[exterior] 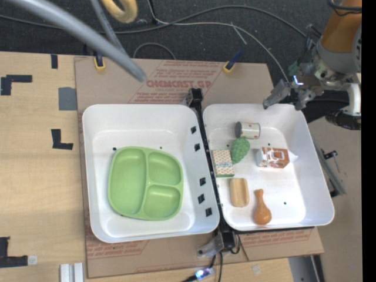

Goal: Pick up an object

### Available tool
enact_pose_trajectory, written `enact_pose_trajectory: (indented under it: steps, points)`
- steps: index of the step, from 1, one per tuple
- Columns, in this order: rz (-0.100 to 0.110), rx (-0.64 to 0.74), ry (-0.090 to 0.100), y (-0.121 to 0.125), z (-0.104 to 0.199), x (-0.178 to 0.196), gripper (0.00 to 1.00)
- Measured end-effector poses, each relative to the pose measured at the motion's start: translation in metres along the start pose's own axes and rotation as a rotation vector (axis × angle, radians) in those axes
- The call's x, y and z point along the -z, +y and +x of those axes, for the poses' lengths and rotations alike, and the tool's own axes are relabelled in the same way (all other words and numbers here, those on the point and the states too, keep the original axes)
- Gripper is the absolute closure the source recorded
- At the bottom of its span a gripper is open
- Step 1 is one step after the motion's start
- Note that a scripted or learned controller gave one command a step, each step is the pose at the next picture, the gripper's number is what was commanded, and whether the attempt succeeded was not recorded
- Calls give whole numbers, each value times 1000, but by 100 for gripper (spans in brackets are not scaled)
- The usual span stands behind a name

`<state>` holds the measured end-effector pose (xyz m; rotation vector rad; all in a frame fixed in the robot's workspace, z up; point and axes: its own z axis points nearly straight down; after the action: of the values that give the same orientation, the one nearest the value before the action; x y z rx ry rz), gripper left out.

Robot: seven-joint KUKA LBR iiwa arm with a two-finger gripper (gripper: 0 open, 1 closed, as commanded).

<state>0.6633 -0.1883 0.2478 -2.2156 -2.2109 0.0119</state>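
Note:
The right bin [305, 213] holds several small items: a grey can [248, 130] lying on its side, a green leafy piece [239, 150], a small red and white carton [272, 157], a patterned packet [222, 162], a tan bread-like block [238, 192] and an orange drumstick shape [261, 208]. My gripper [288, 96] hangs over the bin's far right rim, above and to the right of the can. Its two fingers are spread apart with nothing between them.
The left bin [97, 151] holds a green divided tray [145, 183]. A black divider [201, 151] runs between the bins. Cables lie on the dark floor behind, and a grey pole [70, 22] crosses the top left.

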Motion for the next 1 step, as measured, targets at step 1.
enact_pose_trajectory:
  steps: [1]
  points:
    - [-10,3,-2,2,1,7,0]
